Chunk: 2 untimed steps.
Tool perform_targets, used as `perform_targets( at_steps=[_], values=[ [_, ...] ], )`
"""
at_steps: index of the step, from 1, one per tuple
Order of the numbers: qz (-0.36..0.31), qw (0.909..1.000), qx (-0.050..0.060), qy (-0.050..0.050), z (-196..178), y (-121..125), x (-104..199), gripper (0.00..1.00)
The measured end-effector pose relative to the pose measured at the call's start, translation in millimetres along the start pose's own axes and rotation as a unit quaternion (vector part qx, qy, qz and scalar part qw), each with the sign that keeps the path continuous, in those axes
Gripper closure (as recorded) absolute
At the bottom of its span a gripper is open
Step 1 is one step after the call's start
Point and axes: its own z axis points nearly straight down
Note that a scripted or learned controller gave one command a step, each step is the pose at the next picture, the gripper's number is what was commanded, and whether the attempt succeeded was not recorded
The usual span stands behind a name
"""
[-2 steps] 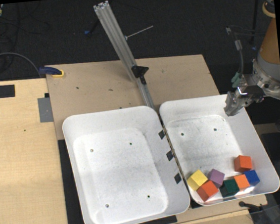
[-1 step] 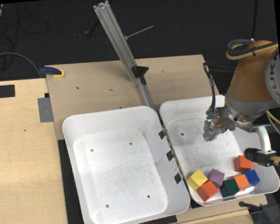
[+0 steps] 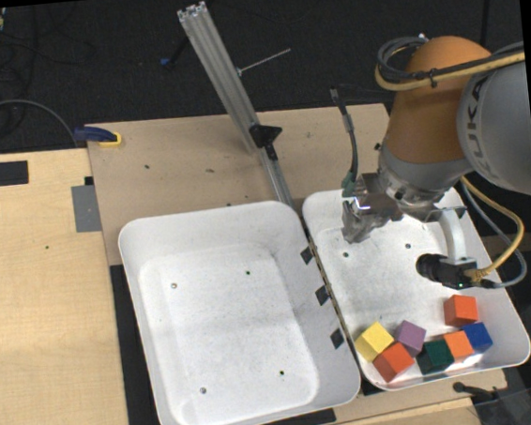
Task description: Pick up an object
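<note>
Bench (image 3: 194, 158): bears two white bins side by side.
Left bin (image 3: 224, 315): just beside the right bin.
Right bin (image 3: 385, 270): blocks clustered in near corner.
Arm (image 3: 444, 113): reaches in from right, over far part of right bin.
Gripper (image 3: 356, 224): well apart from blocks; open or closed, cannot tell.
Blocks: yellow (image 3: 375, 339), purple (image 3: 410, 335), red (image 3: 392, 361), green (image 3: 434, 356), orange (image 3: 458, 343), blue (image 3: 477, 335) packed together; another orange (image 3: 461, 309) just behind.

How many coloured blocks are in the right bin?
7, all at the right bin's near end: yellow block, purple block, red block, green block, orange block, blue block, and another orange block slightly apart. More may be hidden.
</note>
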Motion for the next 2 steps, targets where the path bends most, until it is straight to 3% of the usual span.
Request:
perform_targets(
  at_steps=[1, 2],
  values=[
    [0.001, 1.0000, 0.000, 0.000, -48, -8, 63, 1.00],
    [0.002, 1.0000, 0.002, -0.001, -47, -9, 110, 1.00]
  ],
)
